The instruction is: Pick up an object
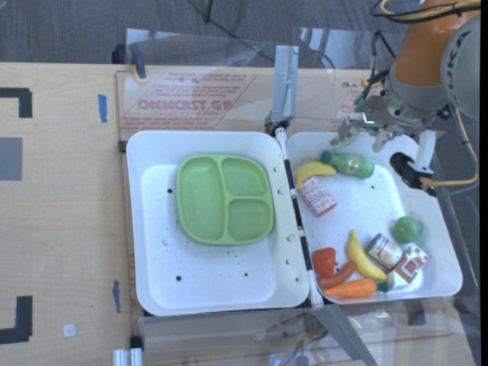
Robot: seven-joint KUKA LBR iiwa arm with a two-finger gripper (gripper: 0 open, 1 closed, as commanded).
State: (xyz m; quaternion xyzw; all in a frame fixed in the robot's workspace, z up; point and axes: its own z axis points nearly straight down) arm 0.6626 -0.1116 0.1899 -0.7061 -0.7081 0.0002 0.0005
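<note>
Gripper (364, 130) hangs over back of right bin (446, 269), fingers spread, nothing in them, green bottle (349, 164) just below

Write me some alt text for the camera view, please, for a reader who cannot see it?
A grey and orange robot arm hangs its gripper over the far edge of the right bin, just above a green bottle among toy foods. The left bin holds a green divided plate.
</note>
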